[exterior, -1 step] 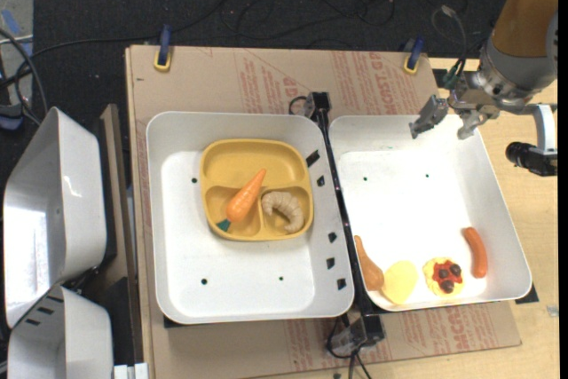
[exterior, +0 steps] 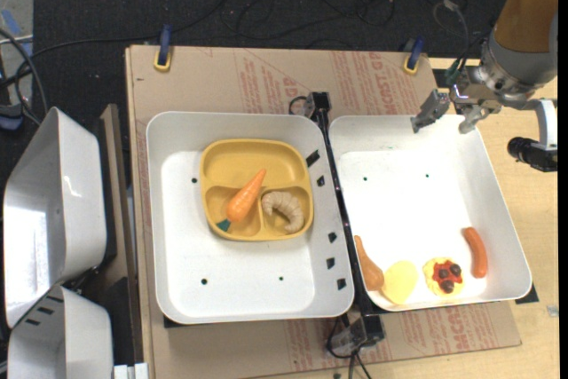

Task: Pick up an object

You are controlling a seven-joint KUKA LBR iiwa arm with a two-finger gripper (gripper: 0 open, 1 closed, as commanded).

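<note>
White right bin [exterior: 417,191] | pincer [exterior: 446,112] wide, unloaded, over far rim | targets crowd near wall: sausage [exterior: 477,251], yellow disc [exterior: 400,280] | risk: finger clips wall, misses

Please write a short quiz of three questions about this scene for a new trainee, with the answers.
1. True or false: the carrot lies in the yellow plate.
2. Which bin holds the sausage: A left bin, B right bin?
3. Fill in: the gripper is above the right bin's ____ edge.

Key: 1 true. 2 B. 3 far.
</note>
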